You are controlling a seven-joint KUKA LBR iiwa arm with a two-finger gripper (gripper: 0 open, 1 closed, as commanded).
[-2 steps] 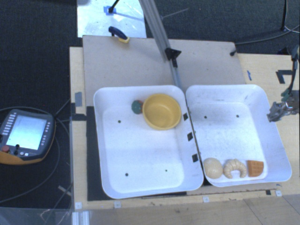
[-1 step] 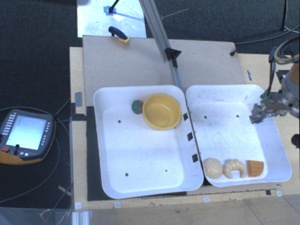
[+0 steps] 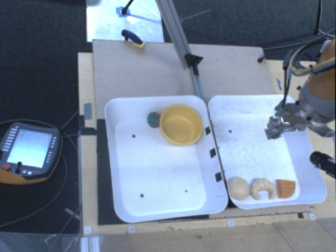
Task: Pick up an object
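Bench bears two bins. Gripper [image 3: 275,128] over right bin [image 3: 247,140], jaw state unclear. Bun [image 3: 238,188], croissant [image 3: 263,188], wedge [image 3: 285,188] packed touching; risk: fingers nudge neighbours, grasp slips.

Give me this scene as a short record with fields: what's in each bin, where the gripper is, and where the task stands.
left bin: yellow bowl near the far right corner, small dark green object touching its left side
right bin: three items in a row along the near edge: pale round piece, croissant-shaped piece, orange wedge
gripper: above the right bin's far right part, well apart from the row
held object: none visible at the gripper
task status: nothing picked up yet
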